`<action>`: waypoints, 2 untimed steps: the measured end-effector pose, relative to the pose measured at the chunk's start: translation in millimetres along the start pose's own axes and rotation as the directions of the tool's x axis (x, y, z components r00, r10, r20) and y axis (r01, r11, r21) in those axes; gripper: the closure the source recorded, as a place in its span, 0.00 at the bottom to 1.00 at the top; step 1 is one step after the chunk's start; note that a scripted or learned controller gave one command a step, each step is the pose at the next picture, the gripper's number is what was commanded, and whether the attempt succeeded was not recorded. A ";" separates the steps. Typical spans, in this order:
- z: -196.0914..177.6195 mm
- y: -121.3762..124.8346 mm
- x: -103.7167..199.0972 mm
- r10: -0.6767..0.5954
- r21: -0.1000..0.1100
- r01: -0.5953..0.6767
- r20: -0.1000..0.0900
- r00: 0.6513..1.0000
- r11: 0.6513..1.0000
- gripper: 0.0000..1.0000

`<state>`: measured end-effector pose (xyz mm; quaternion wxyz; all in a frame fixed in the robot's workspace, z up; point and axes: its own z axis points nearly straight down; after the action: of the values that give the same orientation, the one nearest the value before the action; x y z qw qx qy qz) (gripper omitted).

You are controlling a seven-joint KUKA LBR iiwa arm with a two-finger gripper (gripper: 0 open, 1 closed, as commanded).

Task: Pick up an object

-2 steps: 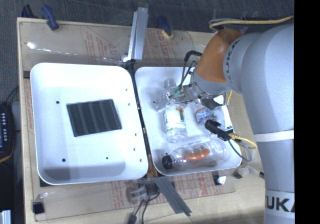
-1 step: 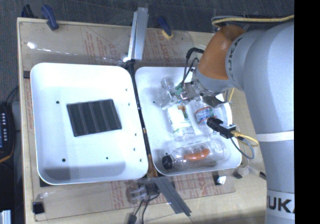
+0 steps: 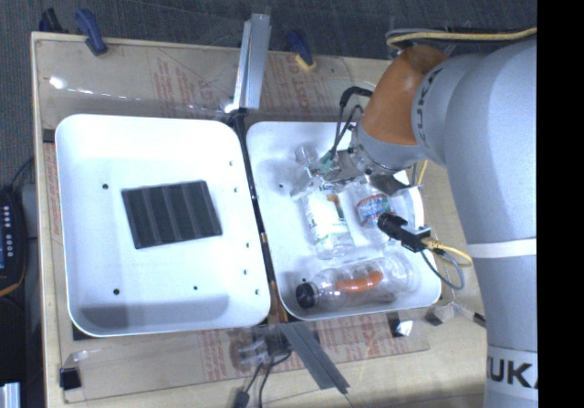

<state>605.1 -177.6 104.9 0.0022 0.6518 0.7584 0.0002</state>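
Left bin (image 3: 82, 160), white, shallow, well to the left of the hand; dark ribbed rectangular mat (image 3: 172, 214) lying flat in its middle. Upright grey metal post (image 3: 251, 59) at the divide between the bins, up and left of the hand. Right bin (image 3: 270, 151), white, directly under the hand. Clear plastic bottle (image 3: 326, 219) with a pale label, lying just below the hand. Second clear bottle (image 3: 351, 285) with a dark cap and an orange item inside, lying along the near edge, farther below the hand. Small round item with red and blue print (image 3: 372, 207), just below and right of the hand. Hand (image 3: 336, 165) low over the clutter at the bin's upper middle; finger opening not discernible. Grey arm with orange band (image 3: 397, 100) to the right. Table (image 3: 137, 68), pale board with red print, blue clamps (image 3: 91, 30) at its far edge; dark floor beyond.
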 end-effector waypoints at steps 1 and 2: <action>13.4 -38.4 -1.8 -0.207 0.006 0.207 -0.007 0.978 0.978 0.00; 1.4 -37.2 -2.5 -0.211 0.005 0.211 -0.004 0.977 0.977 1.00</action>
<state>568.7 -185.8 103.4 -0.0010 0.5676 0.8233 -0.0007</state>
